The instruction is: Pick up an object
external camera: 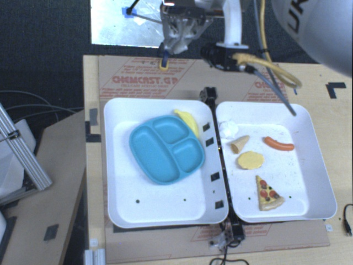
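Observation:
My gripper (176, 44) hangs high over the far edge of the bench, beyond the left bin (124, 203), with no object seen in it. The right bin (314, 164) holds a red sausage (278, 144), a tan cone (239, 143), a flat yellow round piece (250, 160), a pizza slice (267, 194) and a small white lump (228, 128). In the left bin lies a blue divided plate (165, 148), with a yellow banana (187, 121) against its far right rim.
A black divider (216, 148) runs between the two bins. Cardboard sheet (143, 79) lies under the bins. A yellow hose and grey cables (270, 70) hang over the right bin's far edge. A small yellow and blue piece (164, 63) sits just below the gripper.

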Action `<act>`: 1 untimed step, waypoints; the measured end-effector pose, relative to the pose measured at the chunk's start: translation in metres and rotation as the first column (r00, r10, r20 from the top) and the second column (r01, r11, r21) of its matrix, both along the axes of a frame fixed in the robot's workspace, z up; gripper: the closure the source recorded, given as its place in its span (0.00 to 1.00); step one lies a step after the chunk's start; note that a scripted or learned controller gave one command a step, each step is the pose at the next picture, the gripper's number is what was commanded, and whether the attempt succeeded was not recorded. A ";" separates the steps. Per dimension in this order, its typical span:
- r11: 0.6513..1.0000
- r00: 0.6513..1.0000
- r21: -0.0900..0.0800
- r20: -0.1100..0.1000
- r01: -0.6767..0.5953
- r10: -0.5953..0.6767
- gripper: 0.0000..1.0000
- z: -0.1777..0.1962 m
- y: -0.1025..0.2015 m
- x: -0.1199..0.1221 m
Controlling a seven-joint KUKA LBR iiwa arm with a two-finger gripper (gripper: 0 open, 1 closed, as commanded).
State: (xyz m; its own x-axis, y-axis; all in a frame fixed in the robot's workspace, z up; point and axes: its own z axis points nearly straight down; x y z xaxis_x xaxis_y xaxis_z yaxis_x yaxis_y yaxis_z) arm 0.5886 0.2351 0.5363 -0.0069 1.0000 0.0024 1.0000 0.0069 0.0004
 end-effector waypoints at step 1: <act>1.000 1.000 -0.002 0.003 0.008 -0.008 1.00 -0.002 -0.001 0.041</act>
State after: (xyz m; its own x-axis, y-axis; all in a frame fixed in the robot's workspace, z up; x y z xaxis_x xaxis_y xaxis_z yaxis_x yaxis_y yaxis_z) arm 0.6299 0.2337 0.5347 0.0007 1.0000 0.0005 1.0000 -0.0007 0.0032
